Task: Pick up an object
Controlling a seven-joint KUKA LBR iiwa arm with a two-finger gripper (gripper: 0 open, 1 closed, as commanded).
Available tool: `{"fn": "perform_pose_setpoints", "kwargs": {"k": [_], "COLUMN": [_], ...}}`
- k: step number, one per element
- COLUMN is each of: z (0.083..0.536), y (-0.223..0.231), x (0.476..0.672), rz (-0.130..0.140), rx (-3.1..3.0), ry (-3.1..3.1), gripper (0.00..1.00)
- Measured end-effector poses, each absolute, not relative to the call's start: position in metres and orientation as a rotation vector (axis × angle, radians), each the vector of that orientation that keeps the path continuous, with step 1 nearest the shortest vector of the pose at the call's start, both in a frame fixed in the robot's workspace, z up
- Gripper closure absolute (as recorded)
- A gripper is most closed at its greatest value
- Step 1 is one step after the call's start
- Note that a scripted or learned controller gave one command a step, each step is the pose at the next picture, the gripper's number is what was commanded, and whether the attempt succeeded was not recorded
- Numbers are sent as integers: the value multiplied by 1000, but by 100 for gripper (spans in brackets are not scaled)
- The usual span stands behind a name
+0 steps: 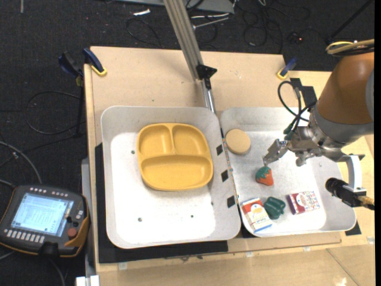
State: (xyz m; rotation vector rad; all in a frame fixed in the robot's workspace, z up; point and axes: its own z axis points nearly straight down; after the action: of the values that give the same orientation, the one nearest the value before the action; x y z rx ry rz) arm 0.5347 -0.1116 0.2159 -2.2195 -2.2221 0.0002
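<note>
We see the two-finger gripper (pixel 290 154) spread and holding nothing, hovering over bare floor of the right white bin (pixel 250 121); the small red toy strawberry (pixel 265 176) lies near, at seven o'clock from it.

2 bins (pixel 119 177), 1 tray (pixel 175 157), 5 small items (pixel 265 176).

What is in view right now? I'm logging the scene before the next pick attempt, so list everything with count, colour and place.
Bins: two, white, side by side on the bench.
Divided plate: one, yellow, left bin.
Round disc: one, tan, right bin, far left corner.
Toy strawberry: one, red with green top, right bin, middle.
Green lump: one, dark green, right bin, near edge.
Small carton: one, white with orange and blue, left of the green lump.
Small packet: one, white and red, right of the green lump.
Pendant: one, grey with lit screen, lower left.
Gripper: one, grey, above the right bin, beyond the strawberry.
</note>
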Motion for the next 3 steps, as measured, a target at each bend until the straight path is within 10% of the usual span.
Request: {"fn": "perform_pose_setpoints", "kwargs": {"k": [3], "z": [109], "y": [-99], "x": [523], "rz": [6], "rx": [-2218], "ry": [-2217], "gripper": [0]}}
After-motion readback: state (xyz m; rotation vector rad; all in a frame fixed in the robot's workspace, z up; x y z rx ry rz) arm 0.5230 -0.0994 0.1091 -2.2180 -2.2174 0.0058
